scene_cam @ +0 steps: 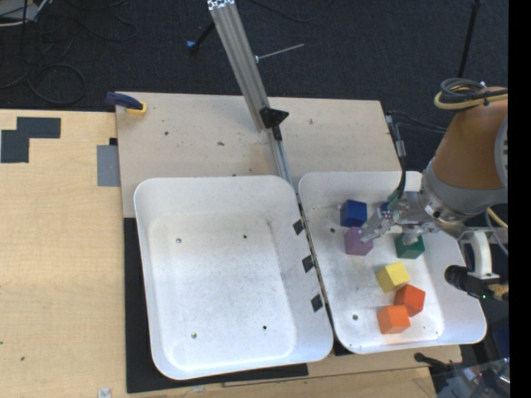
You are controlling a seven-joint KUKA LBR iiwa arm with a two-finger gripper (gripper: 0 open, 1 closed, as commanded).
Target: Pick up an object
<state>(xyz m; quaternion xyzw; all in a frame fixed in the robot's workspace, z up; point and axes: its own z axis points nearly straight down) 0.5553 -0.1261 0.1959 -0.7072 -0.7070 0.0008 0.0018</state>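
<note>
The right bin (365, 338) holds several small blocks: a blue cube (353, 213), a purple block (358, 242), a green block (409, 245), a yellow cube (392, 276), a red cube (411, 298) and an orange cube (392, 318). My gripper (392, 222) hangs low over the middle of that bin, between the purple block on its left and the green block on its right, just right of the blue cube. The grey and orange arm (469, 152) comes in from the right and partly covers the green block.
The left bin (158, 214) lies beside the right one, with a divider ridge and black clips (306, 263) between them. A slanted aluminium post (245, 65) rises behind the bins. Cables (465, 94) hang near the arm.
</note>
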